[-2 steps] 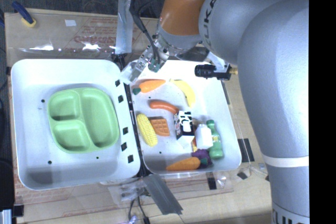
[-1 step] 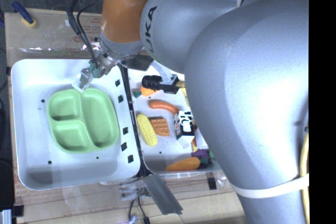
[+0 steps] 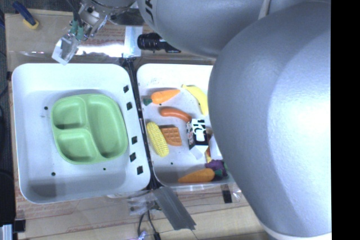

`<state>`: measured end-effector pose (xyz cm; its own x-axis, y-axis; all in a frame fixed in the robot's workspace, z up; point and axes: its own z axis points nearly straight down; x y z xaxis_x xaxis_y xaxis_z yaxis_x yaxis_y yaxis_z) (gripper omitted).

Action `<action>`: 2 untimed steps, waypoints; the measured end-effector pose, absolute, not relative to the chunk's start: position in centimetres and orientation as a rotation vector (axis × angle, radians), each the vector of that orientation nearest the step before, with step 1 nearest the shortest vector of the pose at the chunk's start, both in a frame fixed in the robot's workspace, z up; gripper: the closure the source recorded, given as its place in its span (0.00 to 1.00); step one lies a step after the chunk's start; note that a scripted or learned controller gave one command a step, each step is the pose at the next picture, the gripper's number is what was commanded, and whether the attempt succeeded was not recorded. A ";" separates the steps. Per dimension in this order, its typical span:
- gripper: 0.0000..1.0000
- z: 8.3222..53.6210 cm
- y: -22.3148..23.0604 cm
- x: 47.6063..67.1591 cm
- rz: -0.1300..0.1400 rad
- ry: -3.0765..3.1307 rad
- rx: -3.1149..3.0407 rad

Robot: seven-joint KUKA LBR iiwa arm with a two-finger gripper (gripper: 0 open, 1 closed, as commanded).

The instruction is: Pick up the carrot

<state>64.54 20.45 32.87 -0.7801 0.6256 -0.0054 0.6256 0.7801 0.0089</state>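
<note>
The carrot (image 3: 165, 96), orange with a green stub at its left end, lies near the back of the right bin (image 3: 169, 72), beside a yellow banana (image 3: 197, 98). My gripper (image 3: 66, 50) hangs beyond the back left corner of the left bin (image 3: 22, 121), above the bench and far to the left of the carrot. Nothing shows held in it. The grey arm passes over the right bin and hides that bin's right part.
A green divided plate (image 3: 89, 127) lies in the left bin. The right bin also holds a sausage (image 3: 175, 114), a corn cob (image 3: 157, 139), a waffle-like piece (image 3: 171, 135), a black-and-white item (image 3: 198, 132), a purple item (image 3: 215, 166) and a long orange item (image 3: 197, 176).
</note>
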 end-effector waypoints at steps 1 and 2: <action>1.00 28.0 21.5 62.4 -0.006 2.922 1.163; 1.00 31.7 21.4 58.2 -0.003 2.844 1.337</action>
<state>58.23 21.40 31.70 -0.6380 0.7700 -0.0002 0.7700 0.6380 -0.0021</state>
